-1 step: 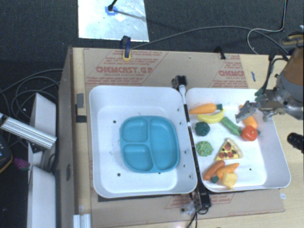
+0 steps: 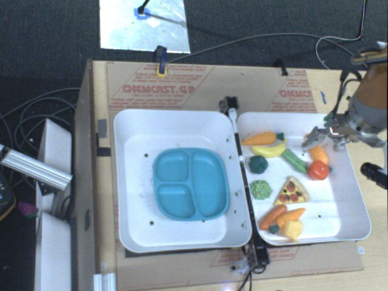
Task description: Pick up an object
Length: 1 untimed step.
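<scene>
Bench: cardboard-topped, two white bins side by side — left bin (image 2: 130,162) holding a blue divided plate (image 2: 190,183).
Right bin (image 2: 348,208): toy food — carrot (image 2: 259,139), banana (image 2: 269,150), green pepper (image 2: 295,160), tomato (image 2: 319,171), pizza slice (image 2: 292,191).
Gripper (image 2: 319,138): low over the bin's upper right; open or closed, I cannot tell.
Nearest target: orange piece (image 2: 319,155), just below the gripper, beside the tomato.
Risk: crowded pieces — fingers may nudge the tomato aside or close on nothing.
</scene>
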Available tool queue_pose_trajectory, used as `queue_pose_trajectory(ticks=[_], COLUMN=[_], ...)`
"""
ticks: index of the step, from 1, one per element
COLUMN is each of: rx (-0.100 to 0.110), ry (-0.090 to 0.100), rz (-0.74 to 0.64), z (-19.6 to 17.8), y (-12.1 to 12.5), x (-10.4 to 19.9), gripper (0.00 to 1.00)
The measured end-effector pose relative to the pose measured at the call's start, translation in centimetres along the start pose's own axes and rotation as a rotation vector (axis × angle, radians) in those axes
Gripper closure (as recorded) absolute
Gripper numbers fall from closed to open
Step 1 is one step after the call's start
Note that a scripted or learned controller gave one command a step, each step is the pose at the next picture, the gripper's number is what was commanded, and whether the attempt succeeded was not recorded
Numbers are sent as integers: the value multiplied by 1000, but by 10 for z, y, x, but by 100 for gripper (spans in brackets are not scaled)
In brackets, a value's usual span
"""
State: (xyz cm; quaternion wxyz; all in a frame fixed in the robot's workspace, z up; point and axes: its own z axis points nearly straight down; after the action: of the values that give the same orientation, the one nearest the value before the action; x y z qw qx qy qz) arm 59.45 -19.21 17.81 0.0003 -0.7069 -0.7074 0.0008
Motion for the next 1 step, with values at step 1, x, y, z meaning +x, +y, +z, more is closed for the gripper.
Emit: queue_pose_trajectory(ticks=[1], rx=[-6], ry=[-1], rz=[-1], z=[81], y=[7], x=[-13], gripper=[0])
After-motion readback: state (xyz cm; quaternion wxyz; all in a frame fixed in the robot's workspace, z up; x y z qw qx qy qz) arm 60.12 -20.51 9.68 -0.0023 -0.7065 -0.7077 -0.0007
